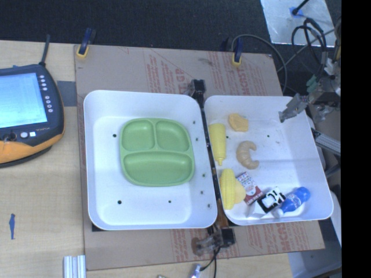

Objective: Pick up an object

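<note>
The right bin (301, 149) holds several small objects. A yellow bottle-shaped toy (217, 142) lies along its left wall, with a pale yellow pastry (237, 122) and a tan croissant (247, 154) beside it. Near the front lie a yellow corn-like piece (229, 189), a red-and-white packet (250, 187), a black-and-white object (271, 200) and a blue bottle (296, 198). My gripper (291, 109) hangs over the bin's far right corner, apart from all of these. Nothing shows in it.
The left bin (101, 155) holds a green divided plate (156, 152). A tablet controller (26, 112) lies on the bench at far left. Cables and clamps (236, 55) sit beyond the bins' back edge.
</note>
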You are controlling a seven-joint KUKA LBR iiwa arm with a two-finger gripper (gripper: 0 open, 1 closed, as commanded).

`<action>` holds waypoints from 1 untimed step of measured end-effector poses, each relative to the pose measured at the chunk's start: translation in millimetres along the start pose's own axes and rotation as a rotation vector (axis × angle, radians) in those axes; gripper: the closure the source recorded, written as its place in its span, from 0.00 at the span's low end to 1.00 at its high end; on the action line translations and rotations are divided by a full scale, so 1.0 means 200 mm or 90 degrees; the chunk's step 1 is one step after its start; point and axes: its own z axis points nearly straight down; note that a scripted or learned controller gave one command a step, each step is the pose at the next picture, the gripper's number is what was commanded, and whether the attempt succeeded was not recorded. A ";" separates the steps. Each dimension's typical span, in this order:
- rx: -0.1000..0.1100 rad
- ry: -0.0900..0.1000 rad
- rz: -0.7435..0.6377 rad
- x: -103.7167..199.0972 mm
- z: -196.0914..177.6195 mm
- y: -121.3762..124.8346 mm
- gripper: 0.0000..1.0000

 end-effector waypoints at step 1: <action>0.003 0.001 -0.001 0.28 0.72 0.02 0.00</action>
